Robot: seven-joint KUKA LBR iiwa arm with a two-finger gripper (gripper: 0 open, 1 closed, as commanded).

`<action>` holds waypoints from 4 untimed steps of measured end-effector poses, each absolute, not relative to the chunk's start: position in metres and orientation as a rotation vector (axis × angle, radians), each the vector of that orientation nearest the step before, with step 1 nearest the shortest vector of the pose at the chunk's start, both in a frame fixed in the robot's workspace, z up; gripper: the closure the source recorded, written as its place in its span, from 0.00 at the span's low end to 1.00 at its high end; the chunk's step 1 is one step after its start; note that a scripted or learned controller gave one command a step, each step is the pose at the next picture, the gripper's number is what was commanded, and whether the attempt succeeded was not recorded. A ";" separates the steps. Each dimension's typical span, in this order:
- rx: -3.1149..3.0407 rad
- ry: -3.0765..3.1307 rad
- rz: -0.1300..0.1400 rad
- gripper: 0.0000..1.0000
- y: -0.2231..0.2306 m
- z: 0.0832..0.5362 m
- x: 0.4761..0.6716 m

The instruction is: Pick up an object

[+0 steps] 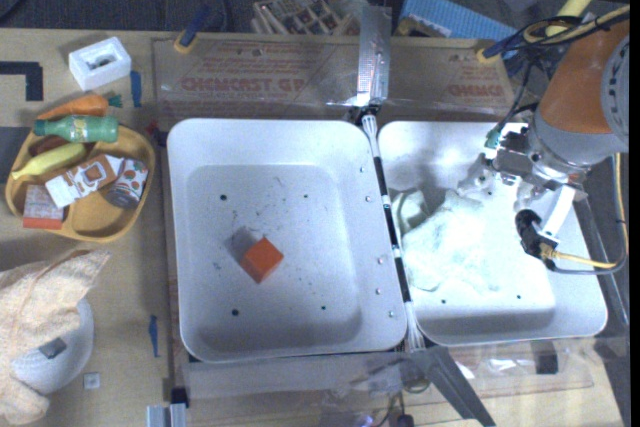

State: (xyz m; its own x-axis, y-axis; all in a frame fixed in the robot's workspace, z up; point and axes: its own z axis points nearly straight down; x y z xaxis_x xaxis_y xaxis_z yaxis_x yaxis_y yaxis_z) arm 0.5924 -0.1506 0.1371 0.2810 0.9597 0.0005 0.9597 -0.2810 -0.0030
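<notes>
- Block [263, 259], orange, near the middle of the left bin [200, 155], alone and well apart from every wall.
- Roughly cubic, so no real long axis; lying turned, with one corner pointing toward the bin's near edge and a greyish face at upper left.
- Pale crumpled heap [450, 235] in the right bin [580, 315], possibly cloth or film, too washed out to tell; no clear long axis either.
- Gripper [492, 173] over the right bin's far part, at the heap's edge; open or closed cannot be told.
- Likely risks:
  - closing on loose folds and lifting nothing;
  - for the block, meeting its corners instead of flat faces, twisting or skidding it away;
  - crossing the divider too low on the way to the block.
</notes>
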 end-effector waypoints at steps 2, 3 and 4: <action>-2.434 -1.993 -0.002 0.00 -0.171 0.156 0.624; -2.496 -1.914 -0.002 0.00 -0.142 0.199 0.641; -2.589 -1.785 -0.004 0.00 -0.091 0.087 0.639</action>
State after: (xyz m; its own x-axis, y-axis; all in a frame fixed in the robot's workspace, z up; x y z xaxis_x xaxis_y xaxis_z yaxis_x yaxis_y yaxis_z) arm 0.6389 -0.0906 0.0868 0.3554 0.9347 0.0004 0.9347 -0.3554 0.0044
